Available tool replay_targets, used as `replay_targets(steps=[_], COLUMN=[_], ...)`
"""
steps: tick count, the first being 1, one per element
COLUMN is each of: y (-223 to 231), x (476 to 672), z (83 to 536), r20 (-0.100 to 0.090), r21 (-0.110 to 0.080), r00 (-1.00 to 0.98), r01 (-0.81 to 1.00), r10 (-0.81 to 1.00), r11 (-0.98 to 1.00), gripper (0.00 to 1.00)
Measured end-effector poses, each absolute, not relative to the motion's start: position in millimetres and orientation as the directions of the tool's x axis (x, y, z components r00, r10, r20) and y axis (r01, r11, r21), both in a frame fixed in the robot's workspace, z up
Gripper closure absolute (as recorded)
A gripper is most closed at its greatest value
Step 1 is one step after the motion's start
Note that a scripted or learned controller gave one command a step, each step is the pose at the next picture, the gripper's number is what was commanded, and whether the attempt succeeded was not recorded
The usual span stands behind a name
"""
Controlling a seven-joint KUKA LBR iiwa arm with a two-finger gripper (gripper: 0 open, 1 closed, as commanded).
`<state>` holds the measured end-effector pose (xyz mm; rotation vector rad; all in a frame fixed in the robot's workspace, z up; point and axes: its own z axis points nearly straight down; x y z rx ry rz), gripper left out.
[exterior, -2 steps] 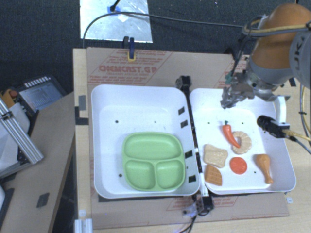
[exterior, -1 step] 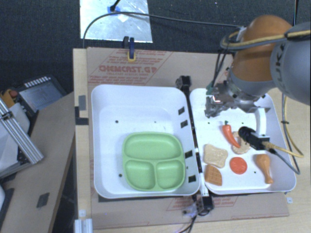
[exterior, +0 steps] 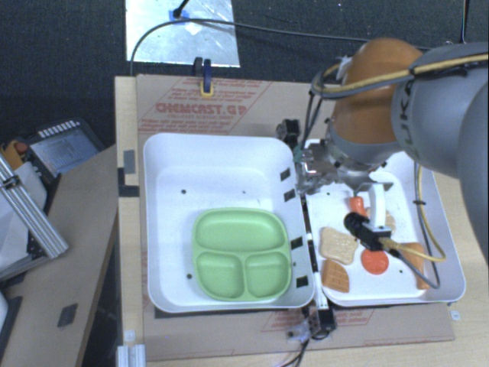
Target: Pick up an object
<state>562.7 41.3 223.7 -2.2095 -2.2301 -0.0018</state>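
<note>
The arm (exterior: 447, 121) comes in from the right of the view, its thick grey link slanting down toward the left. Above the wrist sits the orange band (exterior: 378, 90), a rounded bulge turned toward the camera, with thin cables (exterior: 327, 79) looped round its upper left edge. Below the band the grey wrist (exterior: 359, 159) narrows and points downward, almost along the camera's line of sight, so it covers much of what it carries. The hand (exterior: 315, 168) shows as a small metal-grey cluster at the wrist's lower left, held low. Whether it is open or closed cannot be made out.
</note>
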Motion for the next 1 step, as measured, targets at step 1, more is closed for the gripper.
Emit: replay_targets(steps=[1], y=[94.4], x=[554.3], z=[230.4], r20=[0.003], r21=[0.002], r00=[-0.011], r01=[1.000], r10=[1.000], r11=[0.011], gripper=[1.00])
